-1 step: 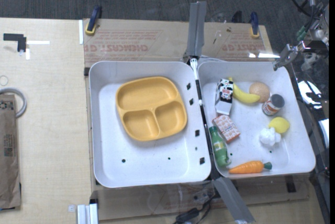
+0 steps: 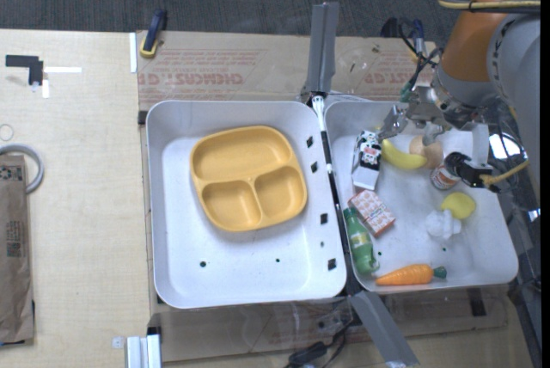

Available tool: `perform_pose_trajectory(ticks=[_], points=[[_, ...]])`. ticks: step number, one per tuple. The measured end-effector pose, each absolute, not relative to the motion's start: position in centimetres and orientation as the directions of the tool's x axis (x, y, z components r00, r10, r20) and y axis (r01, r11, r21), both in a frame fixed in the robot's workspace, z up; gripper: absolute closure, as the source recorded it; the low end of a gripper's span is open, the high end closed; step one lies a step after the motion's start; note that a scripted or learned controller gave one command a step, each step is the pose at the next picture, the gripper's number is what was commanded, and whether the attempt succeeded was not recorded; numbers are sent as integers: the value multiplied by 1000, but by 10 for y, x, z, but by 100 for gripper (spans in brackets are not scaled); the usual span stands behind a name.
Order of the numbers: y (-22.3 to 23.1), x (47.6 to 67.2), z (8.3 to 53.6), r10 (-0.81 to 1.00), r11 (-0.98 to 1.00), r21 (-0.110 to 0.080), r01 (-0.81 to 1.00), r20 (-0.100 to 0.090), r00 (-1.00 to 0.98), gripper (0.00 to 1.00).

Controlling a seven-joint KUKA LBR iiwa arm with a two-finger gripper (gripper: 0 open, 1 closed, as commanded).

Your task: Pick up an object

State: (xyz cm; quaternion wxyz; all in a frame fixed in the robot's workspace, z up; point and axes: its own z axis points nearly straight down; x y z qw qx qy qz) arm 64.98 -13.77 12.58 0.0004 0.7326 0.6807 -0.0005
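Left bin (image 2: 172,211): holds one yellow divided plate (image 2: 247,177), three compartments, lying flat near the bin's middle.

Right bin (image 2: 490,263): holds the loose items.
- Banana (image 2: 402,155), yellow, at the far end of the bin, directly under and just in front of the gripper (image 2: 412,124).
- Black-and-white carton (image 2: 368,156), just left of the banana, against the wall between the two bins.
- Red-patterned box (image 2: 372,212), nearer the middle, lying tilted.
- Green bottle (image 2: 360,242), on its side along the dividing wall.
- Carrot (image 2: 407,274), orange with a green top, along the near wall.
- Lemon (image 2: 459,204), toward the right wall, with a crumpled white piece (image 2: 443,225) just below it.
- Small can (image 2: 442,177), right of the banana, partly hidden by the arm's cabling.

Arm (image 2: 485,39): reaches in from the right, the gripper low over the bin's far end above the banana. Whether the gripper is parted or closed cannot be told from this angle, and nothing is visibly held.
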Motion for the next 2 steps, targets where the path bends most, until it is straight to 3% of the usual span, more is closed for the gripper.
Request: perform_pose_trajectory(ticks=[1, 2], points=[[-123, 639, 108, 998, -58, 33, 998, -7, 58, 0], [-122, 615, 108, 994, 105, 35, 994, -9, -104, 0]])
